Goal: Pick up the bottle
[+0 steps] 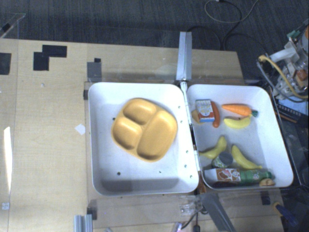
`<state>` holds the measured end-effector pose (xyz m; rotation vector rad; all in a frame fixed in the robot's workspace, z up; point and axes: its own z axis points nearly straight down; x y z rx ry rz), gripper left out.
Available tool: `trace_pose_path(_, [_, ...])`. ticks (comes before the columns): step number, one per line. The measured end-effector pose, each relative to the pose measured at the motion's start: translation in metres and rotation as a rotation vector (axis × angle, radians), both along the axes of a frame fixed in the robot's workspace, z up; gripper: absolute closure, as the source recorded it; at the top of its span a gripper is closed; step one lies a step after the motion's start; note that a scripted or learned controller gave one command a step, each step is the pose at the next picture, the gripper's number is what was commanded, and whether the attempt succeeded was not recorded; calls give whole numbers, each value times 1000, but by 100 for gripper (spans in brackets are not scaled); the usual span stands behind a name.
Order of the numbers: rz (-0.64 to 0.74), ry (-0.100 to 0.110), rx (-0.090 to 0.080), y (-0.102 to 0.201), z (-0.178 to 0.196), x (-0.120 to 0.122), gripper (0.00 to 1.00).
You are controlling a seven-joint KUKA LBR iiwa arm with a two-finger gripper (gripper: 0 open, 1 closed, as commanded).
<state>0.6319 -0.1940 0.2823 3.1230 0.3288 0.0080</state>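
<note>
Wooden bench under me, two white bins; my claw [295, 57] sits parked beyond the right bin's [275, 110] far corner, grip state unreadable. Green bottle [244, 176] lies flat along that bin's near wall, below the bananas [231, 154], likely tumbled there.

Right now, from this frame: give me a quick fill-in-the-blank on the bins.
1. The green bottle lies on its ____ along the right bin's near wall.
2. The yellow bread-shaped toy sits in the ____ bin.
3. The carrot lies just above a ____.

Missing words: side; left; banana
</note>
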Motion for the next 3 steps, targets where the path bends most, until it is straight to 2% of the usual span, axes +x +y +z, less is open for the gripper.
trace_pose_path(1, [-3,-1,1,42,36,28,100])
trace_pose_path(2, [-3,0,0,18,46,29,100])
trace_pose_path(3, [-3,0,0,23,50,32,100])
